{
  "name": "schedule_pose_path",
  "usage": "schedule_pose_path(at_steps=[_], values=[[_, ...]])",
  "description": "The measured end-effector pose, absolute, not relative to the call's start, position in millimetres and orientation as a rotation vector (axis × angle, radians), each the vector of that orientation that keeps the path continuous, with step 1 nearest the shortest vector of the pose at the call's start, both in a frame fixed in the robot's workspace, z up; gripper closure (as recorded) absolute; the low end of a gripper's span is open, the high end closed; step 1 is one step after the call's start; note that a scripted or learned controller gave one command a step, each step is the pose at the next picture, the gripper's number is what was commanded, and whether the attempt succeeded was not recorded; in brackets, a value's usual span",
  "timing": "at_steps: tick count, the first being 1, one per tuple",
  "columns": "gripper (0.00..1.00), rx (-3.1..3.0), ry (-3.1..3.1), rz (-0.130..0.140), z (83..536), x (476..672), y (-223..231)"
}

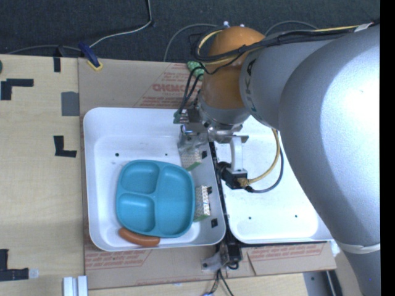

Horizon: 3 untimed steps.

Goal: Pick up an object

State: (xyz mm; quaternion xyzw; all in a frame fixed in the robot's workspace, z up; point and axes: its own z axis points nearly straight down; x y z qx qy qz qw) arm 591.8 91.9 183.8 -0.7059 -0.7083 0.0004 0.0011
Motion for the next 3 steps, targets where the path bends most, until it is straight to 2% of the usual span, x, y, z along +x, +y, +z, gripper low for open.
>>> schedule_pose_path(at_steps=[1,2,3], values=[[0.00,-2.217,-2.223,0.002,184,591.8,91],[0.00,-2.222,-2.222,0.003,184,587.9,42],[0.00,-2.223,-2.220,0.003,184,537.2,-20]])
